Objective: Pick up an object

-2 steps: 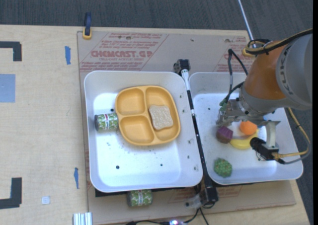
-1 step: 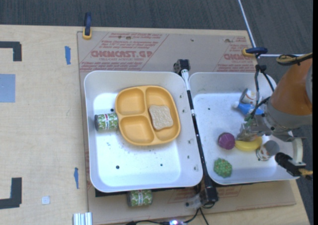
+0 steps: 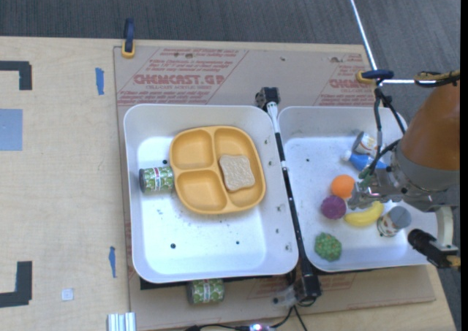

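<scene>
The right bin (image 3: 314, 148) holds an orange ball (image 3: 341, 185), a purple ball (image 3: 333, 207), a yellow banana (image 3: 363, 215), a bumpy green piece (image 3: 328, 246), a blue and white item (image 3: 360, 154) and a small grey and white item (image 3: 393, 221). My gripper (image 3: 371, 192) hangs low over the bin's right part, just above the banana and right of the orange ball. The arm's bulk hides the bin's right edge. Nothing can be seen held.
In the left bin (image 3: 146, 249) lies a yellow divided plate (image 3: 194, 150) with a bread slice (image 3: 238, 172) in one compartment, and a green can (image 3: 155, 179) beside it. Another green can (image 3: 207, 291) lies on the bench below the bins.
</scene>
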Robot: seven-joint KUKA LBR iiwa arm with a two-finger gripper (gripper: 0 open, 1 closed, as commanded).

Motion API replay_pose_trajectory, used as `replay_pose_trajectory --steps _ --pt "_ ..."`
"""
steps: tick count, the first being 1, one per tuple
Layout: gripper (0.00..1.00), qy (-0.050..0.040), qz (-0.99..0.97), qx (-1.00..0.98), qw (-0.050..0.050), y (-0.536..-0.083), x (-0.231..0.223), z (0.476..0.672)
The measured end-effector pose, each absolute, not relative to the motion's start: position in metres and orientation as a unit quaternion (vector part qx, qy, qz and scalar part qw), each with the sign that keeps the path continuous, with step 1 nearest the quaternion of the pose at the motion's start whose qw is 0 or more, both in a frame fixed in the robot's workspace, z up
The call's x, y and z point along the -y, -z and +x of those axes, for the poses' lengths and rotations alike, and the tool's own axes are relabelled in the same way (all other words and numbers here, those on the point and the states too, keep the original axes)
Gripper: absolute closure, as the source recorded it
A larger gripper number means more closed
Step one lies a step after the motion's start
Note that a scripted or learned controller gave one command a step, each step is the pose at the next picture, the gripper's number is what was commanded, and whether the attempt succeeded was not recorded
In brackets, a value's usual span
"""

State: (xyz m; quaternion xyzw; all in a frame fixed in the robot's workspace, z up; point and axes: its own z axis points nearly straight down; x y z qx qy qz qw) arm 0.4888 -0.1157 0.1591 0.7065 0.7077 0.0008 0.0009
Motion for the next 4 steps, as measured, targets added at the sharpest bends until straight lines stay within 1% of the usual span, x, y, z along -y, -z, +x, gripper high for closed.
replay_pose_trajectory --steps 1,2,3,4 --pt "1.0 -0.0008 0.706 -0.708 0.0 -0.185 0.056 0.541" --pt "0.0 -0.0003 0.707 -0.708 0.0 -0.185 0.057 0.541" --pt "0.0 0.0 0.707 -0.707 0.001 -0.145 0.118 0.575" --pt "0.0 -0.0014 0.706 -0.708 0.003 -0.086 0.113 0.612"
